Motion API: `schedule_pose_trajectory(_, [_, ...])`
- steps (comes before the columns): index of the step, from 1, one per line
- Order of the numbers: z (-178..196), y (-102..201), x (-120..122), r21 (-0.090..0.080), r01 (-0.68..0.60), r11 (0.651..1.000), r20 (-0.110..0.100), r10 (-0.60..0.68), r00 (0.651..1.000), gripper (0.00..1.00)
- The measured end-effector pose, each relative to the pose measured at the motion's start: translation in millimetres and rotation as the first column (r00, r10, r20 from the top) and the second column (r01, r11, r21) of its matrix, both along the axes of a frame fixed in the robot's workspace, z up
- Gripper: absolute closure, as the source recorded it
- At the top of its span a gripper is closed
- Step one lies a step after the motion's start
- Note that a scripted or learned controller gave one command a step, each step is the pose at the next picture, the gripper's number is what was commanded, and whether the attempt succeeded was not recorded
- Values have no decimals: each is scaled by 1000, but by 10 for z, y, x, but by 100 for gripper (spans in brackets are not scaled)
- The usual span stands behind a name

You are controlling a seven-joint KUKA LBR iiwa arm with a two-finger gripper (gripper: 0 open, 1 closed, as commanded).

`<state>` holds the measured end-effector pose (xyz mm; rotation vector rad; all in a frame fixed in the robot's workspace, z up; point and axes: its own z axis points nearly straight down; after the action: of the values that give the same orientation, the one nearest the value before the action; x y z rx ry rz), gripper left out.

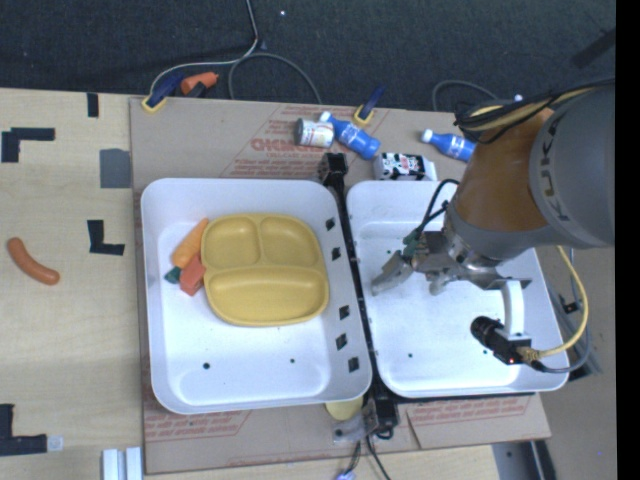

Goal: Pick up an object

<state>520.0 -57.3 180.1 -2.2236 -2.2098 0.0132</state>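
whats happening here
A grey and orange arm reaches in from the right, its hand low over the right bin, with nothing visible between its fingers. The left bin holds a yellow divided plate, with a carrot and a red and green piece beside it. No pick looks made yet. Small bottles lie on the bench behind the bins, and a sausage lies far left.
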Motion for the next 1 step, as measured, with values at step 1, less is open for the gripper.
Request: schedule_pose_trajectory(1, [383, -861, 936, -5, -4, 1000, 20, 4, 1000, 0])
